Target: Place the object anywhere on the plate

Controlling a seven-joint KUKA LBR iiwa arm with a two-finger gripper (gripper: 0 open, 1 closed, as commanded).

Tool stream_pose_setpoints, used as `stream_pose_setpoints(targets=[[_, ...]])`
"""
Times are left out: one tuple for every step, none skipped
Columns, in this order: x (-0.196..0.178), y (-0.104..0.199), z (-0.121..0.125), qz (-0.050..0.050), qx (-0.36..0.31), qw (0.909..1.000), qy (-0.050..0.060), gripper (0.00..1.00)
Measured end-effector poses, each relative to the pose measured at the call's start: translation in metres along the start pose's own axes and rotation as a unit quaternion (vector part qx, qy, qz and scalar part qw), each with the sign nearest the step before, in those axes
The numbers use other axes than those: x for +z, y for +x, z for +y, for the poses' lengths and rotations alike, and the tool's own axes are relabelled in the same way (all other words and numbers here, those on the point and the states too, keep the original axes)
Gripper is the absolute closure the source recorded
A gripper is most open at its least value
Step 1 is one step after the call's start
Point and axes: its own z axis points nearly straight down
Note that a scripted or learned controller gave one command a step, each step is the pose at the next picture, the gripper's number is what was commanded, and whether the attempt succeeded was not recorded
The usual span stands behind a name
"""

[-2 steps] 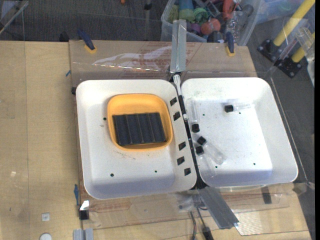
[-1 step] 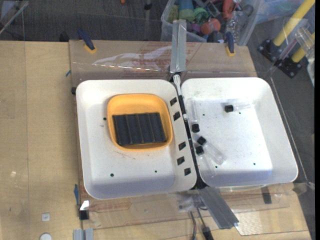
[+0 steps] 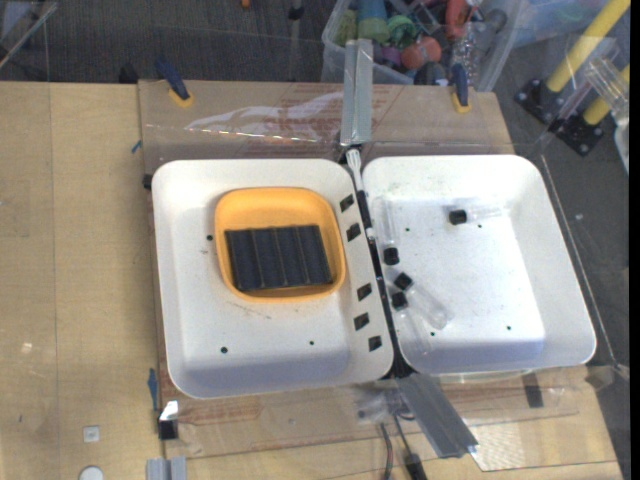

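Observation:
An orange, rounded-square plate [image 3: 280, 204] lies in the left white bin [image 3: 190, 348]. A flat black ribbed slab [image 3: 278, 258] rests on the plate, covering most of its floor, with its long side running left to right. In the right white bin [image 3: 540, 308] a small black block [image 3: 458, 216] lies toward the back, apart from everything else.
Several small black tabs [image 3: 362, 292] line the divider between the bins, and two dark bits [image 3: 398, 282] lie just right of it beside a clear plastic piece [image 3: 432, 313]. A tub of coloured toys [image 3: 420, 18] stands behind the bench. Blue clamps [image 3: 178, 90] hold the back sheet.

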Motion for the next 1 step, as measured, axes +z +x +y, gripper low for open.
stream_pose_setpoints(targets=[[-0.0002,0.0011,0.001,-0.001,0.012,0.9999,0.0,1.0]])
